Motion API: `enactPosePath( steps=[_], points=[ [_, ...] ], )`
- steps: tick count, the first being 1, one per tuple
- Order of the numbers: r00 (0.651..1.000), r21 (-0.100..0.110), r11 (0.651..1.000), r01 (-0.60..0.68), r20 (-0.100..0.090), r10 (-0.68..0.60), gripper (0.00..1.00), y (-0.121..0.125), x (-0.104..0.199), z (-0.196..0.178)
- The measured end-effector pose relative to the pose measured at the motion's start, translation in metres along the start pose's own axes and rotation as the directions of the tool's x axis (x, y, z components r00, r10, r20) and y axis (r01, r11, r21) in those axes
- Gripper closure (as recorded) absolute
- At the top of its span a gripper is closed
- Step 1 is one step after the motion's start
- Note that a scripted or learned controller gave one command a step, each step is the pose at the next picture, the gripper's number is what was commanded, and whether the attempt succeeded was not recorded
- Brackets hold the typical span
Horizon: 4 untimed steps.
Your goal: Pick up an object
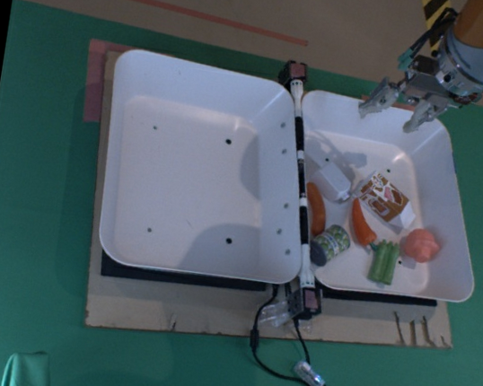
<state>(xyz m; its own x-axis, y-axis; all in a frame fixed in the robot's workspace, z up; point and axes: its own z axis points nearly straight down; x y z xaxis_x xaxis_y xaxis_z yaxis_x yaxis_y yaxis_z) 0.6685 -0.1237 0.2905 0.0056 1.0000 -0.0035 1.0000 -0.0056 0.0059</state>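
1. Nearest to us, a small silver connector (308,374) lies on the green counter (31,200), its black cable running up to the clamp between the two bins.
2. We see the left bin (151,73) holding no objects; its floor shows a few dark dots.
3. Our candidates all sit in the right bin (455,221): a white bottle (331,171), a small carton (384,199), two orange carrot-like pieces (316,208) (362,223), a little can (332,243), a green piece (384,262) and a pink lump (421,245).
4. Our hand (392,110) hangs over the far rim of the right bin, fingers spread well apart and pointing down, with nothing between them.
5. We judge the task as barely begun: no object is lifted or touched, and the hand stands well apart from the cluster. What remains is choosing one item, moving over it, descending, closing and lifting.
6. The bottle and carton lie closest to the hand; the items are crowded, which may hinder a clean grasp.
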Motion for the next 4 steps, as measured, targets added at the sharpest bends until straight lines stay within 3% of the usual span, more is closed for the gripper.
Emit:
enactPosePath(
  steps=[1,2,3,4],
  points=[
    [1.0,-0.009,1.0,-0.001,0.003,0.001,0.0,-0.013,0.001,0.095],
    [1.0,-0.009,1.0,-0.002,0.006,0.002,0.0,-0.081,-0.041,0.102],
    [1.0,-0.025,1.0,-0.009,0.014,0.009,1.0,-0.078,-0.044,0.086],
    [1.0,-0.024,1.0,-0.009,0.013,0.009,0.0,-0.078,-0.044,0.086]
  ],
)
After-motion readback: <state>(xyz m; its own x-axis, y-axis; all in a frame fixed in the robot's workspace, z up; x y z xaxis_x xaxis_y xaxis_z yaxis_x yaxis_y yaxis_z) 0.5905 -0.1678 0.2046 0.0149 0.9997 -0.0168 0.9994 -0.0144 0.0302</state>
